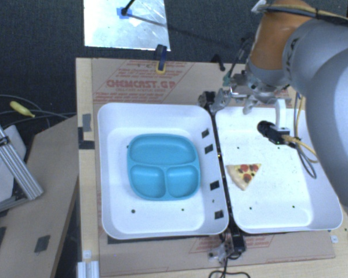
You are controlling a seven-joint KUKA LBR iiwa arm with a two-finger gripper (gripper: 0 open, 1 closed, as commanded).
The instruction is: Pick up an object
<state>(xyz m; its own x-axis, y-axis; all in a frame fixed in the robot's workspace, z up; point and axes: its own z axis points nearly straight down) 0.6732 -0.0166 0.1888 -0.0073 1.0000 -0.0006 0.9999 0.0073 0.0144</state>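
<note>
From my seat, nothing is picked yet: the pizza slice (pixel 243 174) lies flat in the right bin (pixel 290 213), lower centre-right of frame. The tool (pixel 239 100) hovers at that bin's upper edge; I cannot tell its state.

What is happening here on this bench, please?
A grey robot arm with an orange band reaches in over the right white bin, where a small toy pizza slice lies untouched on the floor. Its hand hovers near the bin's far left corner, apart from the slice. A blue divided plastic tray sits in the left white bin.
</note>
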